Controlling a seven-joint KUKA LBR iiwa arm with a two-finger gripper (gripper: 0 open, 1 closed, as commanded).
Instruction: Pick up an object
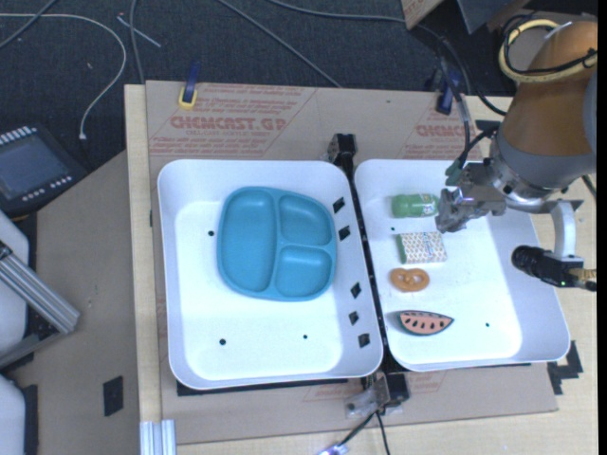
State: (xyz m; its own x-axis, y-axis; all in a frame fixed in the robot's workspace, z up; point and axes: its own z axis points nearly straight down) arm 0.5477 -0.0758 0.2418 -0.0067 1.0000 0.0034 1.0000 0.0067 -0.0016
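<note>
The jaws point(450, 218) hang low in the right bin point(531, 344) near its far edge, beside a green block point(413, 205); whether they are parted, I cannot tell. Toward the near edge lie a speckled square point(422, 247), a pretzel shape point(410, 279) and a watermelon wedge point(425, 323). The cardboard-covered tabletop point(237, 117) reads "CHEMCAST GP".

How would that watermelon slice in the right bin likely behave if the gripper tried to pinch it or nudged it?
The watermelon slice lies flat on the right bin floor, so it probably slides rather than rolls when pushed. Its low, thin profile may leave the fingers little to pinch. It looks like a small toy, so likely light and stiff. With clear floor around it, a nudge should move nothing else.
</note>
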